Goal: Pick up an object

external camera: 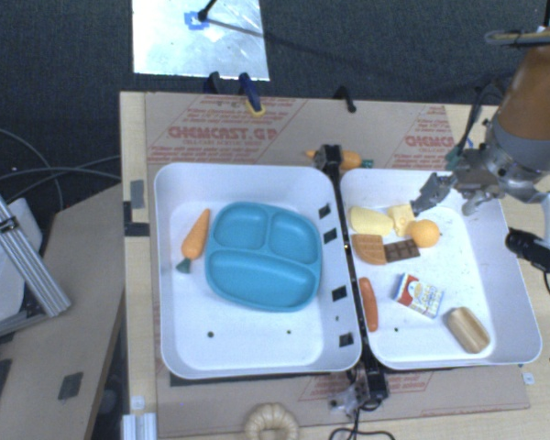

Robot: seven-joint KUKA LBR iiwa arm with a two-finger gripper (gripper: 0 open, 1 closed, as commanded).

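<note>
A gripper (pixel 446 193), fingers spread and holding nothing, hangs over the right bin (pixel 509 291) near a smooth orange (pixel 425 234) — beside yellow cheese (pixel 370 220), a waffle (pixel 369 248) and chocolate (pixel 402 250); bare white floor lies toward the bin's right rim.

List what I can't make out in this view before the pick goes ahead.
- gripper: too blurred in the camera view to read its state, or any contact with the orange.
- small box: print too small to read.
- yellow object behind the bins: partly hidden by the black clamp.
- pale ring: cut off by the bottom edge.
</note>
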